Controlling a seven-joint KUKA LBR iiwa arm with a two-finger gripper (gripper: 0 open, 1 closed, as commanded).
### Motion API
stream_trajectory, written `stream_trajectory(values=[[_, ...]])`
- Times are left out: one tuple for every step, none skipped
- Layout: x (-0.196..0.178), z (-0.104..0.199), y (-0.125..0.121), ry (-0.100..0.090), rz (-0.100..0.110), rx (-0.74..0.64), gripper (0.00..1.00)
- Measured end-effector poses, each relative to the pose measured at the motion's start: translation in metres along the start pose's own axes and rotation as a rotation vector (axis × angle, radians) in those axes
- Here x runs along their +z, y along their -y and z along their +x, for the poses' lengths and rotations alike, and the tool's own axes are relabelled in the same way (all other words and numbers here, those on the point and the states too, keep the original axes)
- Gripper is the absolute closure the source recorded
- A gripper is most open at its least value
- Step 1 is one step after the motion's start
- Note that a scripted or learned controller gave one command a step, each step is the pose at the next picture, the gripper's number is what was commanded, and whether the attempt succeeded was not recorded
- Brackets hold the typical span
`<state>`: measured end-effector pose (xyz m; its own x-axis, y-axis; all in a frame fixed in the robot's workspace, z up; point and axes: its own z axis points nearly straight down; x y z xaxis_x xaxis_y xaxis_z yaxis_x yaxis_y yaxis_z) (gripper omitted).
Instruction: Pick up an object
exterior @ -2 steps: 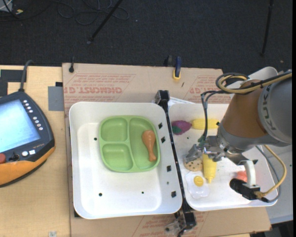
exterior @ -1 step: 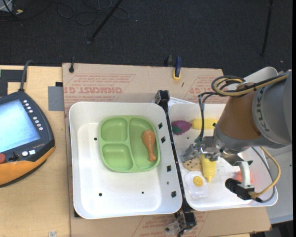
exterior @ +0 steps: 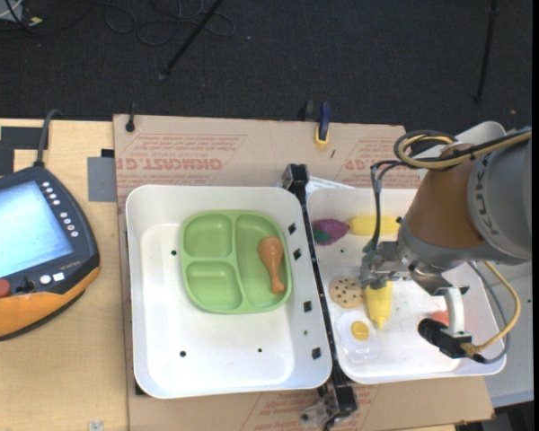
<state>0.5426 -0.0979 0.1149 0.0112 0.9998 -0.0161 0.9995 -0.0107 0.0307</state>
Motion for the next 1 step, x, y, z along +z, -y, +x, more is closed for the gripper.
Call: stream_trajectory(values=[[-0.0498,-0.0117,-0.0023,-0.016,0.03,-0.006,1.0]])
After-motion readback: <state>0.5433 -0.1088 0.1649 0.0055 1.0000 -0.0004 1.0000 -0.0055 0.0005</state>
